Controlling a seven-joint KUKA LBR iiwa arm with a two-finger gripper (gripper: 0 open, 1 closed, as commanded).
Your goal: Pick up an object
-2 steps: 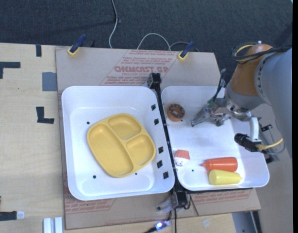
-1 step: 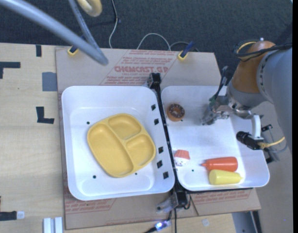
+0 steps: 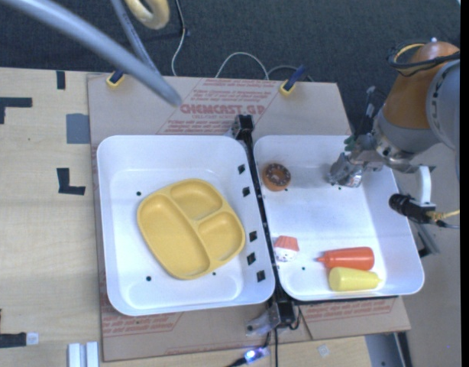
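The right bin (image 3: 387,205) holds a brown chocolate doughnut (image 3: 277,176) at its back left. A small red and white piece (image 3: 286,247) lies near the front left. An orange carrot-like piece (image 3: 347,258) and a yellow piece (image 3: 354,280) sit at the front. My gripper (image 3: 347,171) is low over the back right of this bin, to the right of the doughnut and apart from it. I see nothing between its fingers.
The left bin (image 3: 112,205) holds a yellow divided plate (image 3: 190,227). A black divider (image 3: 251,205) runs between the bins. A grey pole (image 3: 82,29) crosses the top left. The arm's body (image 3: 418,105) rises over the right bin's back right corner.
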